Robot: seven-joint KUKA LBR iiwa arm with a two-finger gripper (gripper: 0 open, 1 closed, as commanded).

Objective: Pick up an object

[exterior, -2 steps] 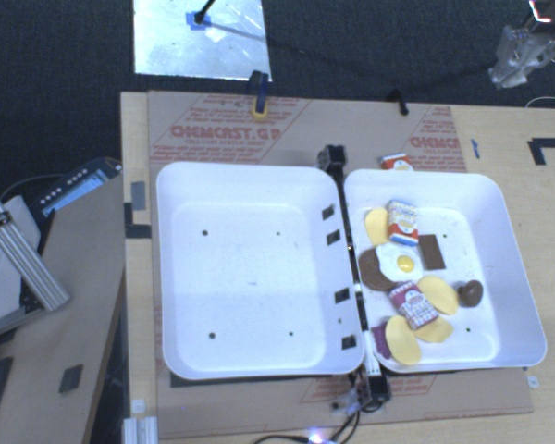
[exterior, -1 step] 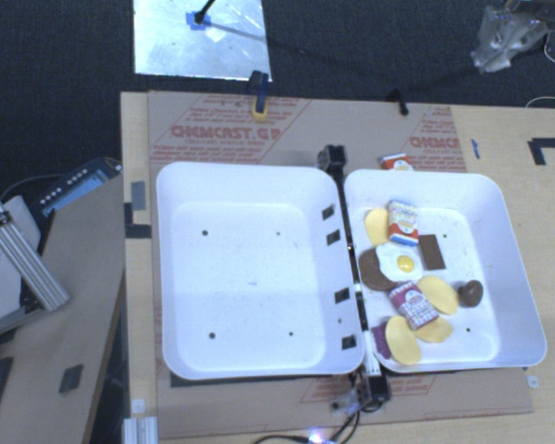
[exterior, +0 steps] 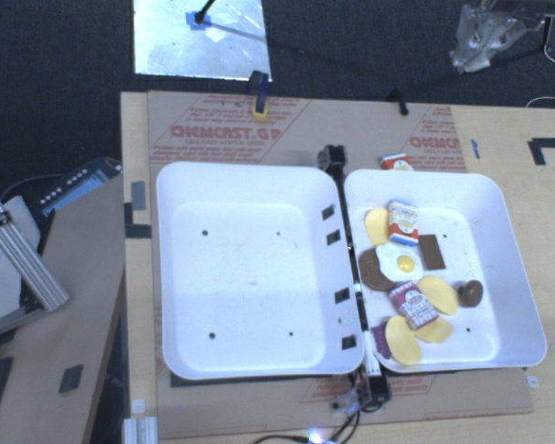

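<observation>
Gripper [exterior: 481, 40] sits far right, off the bins, blurred and cut off; can't tell its state. Fried egg [exterior: 400, 263] half-covers a brown disc [exterior: 374, 271] in the right bin [exterior: 513, 248].

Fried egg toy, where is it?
The fried egg lies in the right bin, near its left wall, below the red-and-white carton and beside the brown square.
</observation>
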